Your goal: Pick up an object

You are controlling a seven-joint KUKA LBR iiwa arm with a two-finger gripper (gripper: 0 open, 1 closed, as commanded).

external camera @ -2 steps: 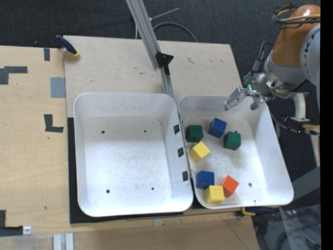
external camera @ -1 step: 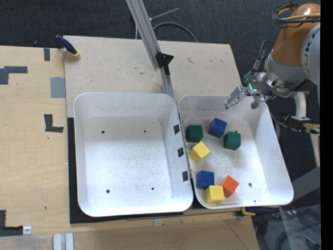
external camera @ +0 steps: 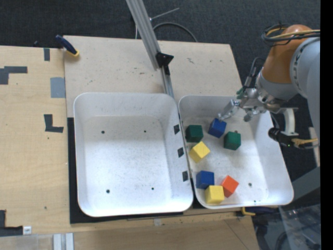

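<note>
The gripper (external camera: 238, 110) hung over the far part of the right bin (external camera: 270, 163), its two fingers (external camera: 229, 110) spread apart and nothing between them. Just beneath and a touch nearer sat a blue cube (external camera: 217, 127), close to the fingertips but apart from them. Beside it, a dark green cube (external camera: 194, 133) lay toward the bin's left wall, and another dark green block (external camera: 232, 140) sat to the blue one's right. Nearer the camera, a yellow cube (external camera: 200, 151) stood tilted. At the near end, a second blue cube (external camera: 205, 179), a yellow cube (external camera: 214, 194) and an orange cube (external camera: 229, 185) clustered close together. Behind the gripper, the grey arm (external camera: 307, 72) with its orange band reached in from the right. The left bin (external camera: 125, 155) sat alongside, the two rims touching.
</note>
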